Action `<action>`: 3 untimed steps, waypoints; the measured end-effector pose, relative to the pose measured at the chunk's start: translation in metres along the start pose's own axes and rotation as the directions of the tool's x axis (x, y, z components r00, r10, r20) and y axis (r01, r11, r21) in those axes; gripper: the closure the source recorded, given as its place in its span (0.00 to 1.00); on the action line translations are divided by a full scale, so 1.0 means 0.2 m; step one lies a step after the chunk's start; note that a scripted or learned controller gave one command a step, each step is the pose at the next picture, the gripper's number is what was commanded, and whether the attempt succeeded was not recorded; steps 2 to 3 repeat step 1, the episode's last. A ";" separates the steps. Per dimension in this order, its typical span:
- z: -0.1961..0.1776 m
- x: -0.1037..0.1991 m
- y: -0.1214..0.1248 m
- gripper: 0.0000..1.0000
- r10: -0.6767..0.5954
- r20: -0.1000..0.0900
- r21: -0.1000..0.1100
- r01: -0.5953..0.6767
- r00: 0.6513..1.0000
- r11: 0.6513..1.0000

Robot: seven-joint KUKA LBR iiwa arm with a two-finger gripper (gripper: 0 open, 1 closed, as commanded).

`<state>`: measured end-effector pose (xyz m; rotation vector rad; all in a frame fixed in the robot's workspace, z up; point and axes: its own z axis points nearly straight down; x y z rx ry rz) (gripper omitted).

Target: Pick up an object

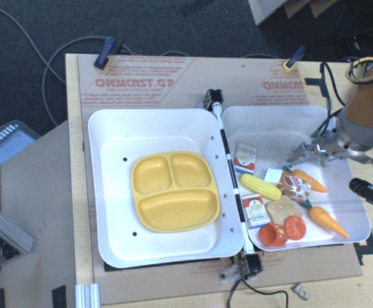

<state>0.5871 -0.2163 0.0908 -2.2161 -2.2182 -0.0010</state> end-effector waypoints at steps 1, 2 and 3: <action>0.03 0.25 -0.26 0.00 0.001 0.005 -0.006 -0.001 1.000 1.000; 0.03 0.25 -0.26 0.00 0.001 0.005 -0.006 -0.001 1.000 1.000; 0.03 0.25 -0.26 0.00 0.001 0.005 -0.006 -0.001 1.000 1.000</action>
